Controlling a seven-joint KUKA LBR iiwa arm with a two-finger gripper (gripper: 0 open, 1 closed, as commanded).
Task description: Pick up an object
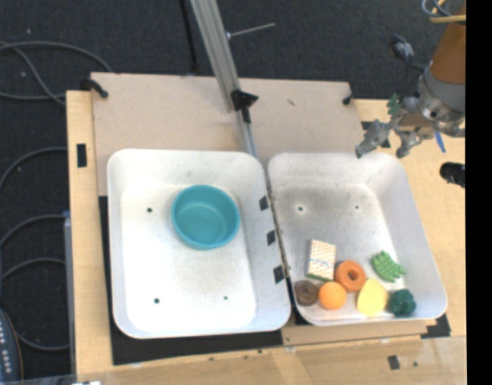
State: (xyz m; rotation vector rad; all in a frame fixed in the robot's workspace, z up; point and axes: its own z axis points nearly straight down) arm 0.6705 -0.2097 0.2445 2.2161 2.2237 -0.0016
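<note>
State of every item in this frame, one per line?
Teal bowl: upright, alone in left bin.
Patterned block, orange ring, orange ball, yellow fruit, brown piece, two green pieces: clustered in right bin.
Gripper: above the right bin's far corner, holding nothing.

text: none readable | labels: none | numbers: none | signs: none

A blue bowl [205, 216] sits in the left bin [134, 215]. Small toys huddle in the right bin [342, 191], and the gripper [388, 141] hangs above its far corner.
</note>
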